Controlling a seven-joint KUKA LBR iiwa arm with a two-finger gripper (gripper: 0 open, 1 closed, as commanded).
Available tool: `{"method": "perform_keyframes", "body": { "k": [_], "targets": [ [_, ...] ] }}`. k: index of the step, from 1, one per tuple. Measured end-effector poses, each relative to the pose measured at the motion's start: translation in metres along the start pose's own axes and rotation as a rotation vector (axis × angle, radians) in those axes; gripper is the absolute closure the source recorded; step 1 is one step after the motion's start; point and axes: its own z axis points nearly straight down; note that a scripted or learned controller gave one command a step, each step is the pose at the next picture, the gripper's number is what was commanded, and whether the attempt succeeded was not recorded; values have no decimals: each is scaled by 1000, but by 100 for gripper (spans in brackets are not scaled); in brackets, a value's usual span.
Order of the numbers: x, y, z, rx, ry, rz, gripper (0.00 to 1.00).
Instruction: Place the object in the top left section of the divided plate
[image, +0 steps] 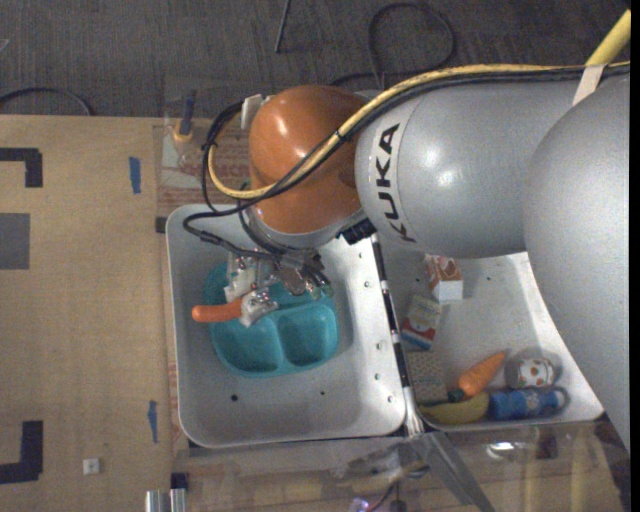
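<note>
At the near edge of the desk (80, 300), the two white bins sit side by side. In the right bin (520, 290), closest to the viewer, a yellow banana (462, 408) lies along the front wall, with a blue object (522, 403) just beside it to the right. Just behind these lie a second orange carrot (482, 371) and a small pale round toy with orange dots (531, 371). Further back in that bin, near the divider, a small carton (421, 322) lies tilted, and a white and red box (444, 278) sits beyond it.

In the left bin (200, 400), the teal divided plate (290, 345) rests toward the middle. An orange carrot (217, 312) lies at the plate's left edge, its tip sticking out over the rim toward the bin's left wall. The tool (262, 296) hangs right above the plate, at the carrot's inner end; its metal parts crowd the carrot, but whether the tool is spread or pressed together, or whether it pinches the carrot, cannot be told from this angle.

Above the tool, the orange band (300, 160) of the arm bulges over the bin's back wall, and the grey arm (470, 170) stretches away to the right, with a yellow cable (450, 75) running along it. Beyond the bins, blue tape marks (135, 175) sit on the desk.
</note>
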Motion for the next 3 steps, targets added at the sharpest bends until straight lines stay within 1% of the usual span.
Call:
{"method": "perform_keyframes", "body": {
  "k": [1,2,3],
  "targets": [
    [57,-20,-17,1,5,-76,100],
    [9,10,64,0,2,-77,100],
    [-31,-92,19,2,1,-185,100]
  ]
}}
